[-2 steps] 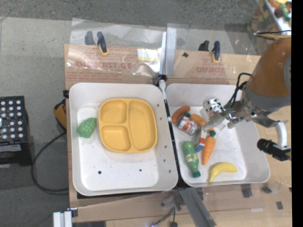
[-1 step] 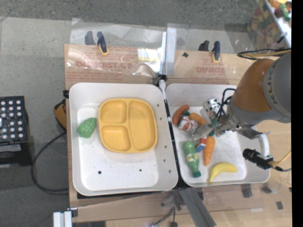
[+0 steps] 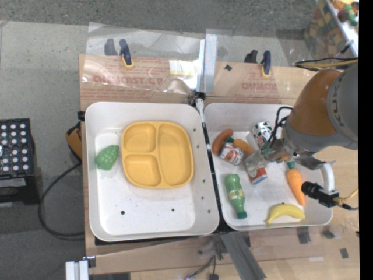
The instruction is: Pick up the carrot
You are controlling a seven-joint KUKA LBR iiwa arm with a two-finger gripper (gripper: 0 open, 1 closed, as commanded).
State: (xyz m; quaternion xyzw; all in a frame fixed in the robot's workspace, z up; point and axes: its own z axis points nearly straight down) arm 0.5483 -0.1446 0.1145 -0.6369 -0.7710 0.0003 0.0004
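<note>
The carrot (image 3: 296,185) is orange with a small green top. It lies in the right bin (image 3: 265,111) near the right wall, pointing toward the front. My gripper (image 3: 260,156) hangs low over the middle of that bin, to the left of the carrot and apart from it. Its tip sits among a red can (image 3: 233,154), an orange piece (image 3: 245,146) and a small red and white box (image 3: 259,174). The grey arm with its orange band (image 3: 317,107) reaches in from the right, above the carrot's green end.
The right bin also holds a sausage (image 3: 221,140), a green bottle (image 3: 235,195) and a banana (image 3: 285,213) at the front. In the left bin (image 3: 145,214) lie a yellow divided plate (image 3: 157,154) and a green bumpy fruit (image 3: 107,157).
</note>
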